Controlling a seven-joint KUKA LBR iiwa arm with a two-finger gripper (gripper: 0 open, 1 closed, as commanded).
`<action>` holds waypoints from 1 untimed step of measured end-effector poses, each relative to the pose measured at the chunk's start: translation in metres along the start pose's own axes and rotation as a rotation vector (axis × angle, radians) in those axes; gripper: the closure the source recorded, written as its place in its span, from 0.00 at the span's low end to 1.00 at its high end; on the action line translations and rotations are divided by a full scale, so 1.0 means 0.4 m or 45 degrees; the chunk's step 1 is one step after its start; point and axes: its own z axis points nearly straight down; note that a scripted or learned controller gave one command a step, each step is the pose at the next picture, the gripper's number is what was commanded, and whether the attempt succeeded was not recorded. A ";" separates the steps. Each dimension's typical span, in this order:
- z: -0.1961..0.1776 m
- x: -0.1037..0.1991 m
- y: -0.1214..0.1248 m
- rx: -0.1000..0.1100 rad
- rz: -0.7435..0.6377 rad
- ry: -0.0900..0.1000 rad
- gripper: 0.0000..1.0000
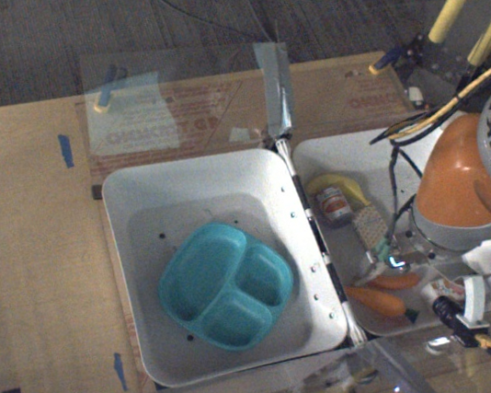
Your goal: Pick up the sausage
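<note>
The sausage (398,282), a short reddish-orange piece, lies near the front of the right bin (359,148). My gripper (382,261) hangs low just above its left end, under the arm's orange band (463,187). The arm's bulk hides the sausage's right end. Whether the gripper touches the sausage is not clear from this angle.
An orange carrot (377,302) lies right in front of the sausage. A banana (339,186), a small can (335,206) and a speckled block (371,226) sit further back in the right bin. The left bin (134,200) holds a teal divided plate (228,285).
</note>
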 end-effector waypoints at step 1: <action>-0.028 -0.004 0.005 -0.010 0.004 -0.003 1.00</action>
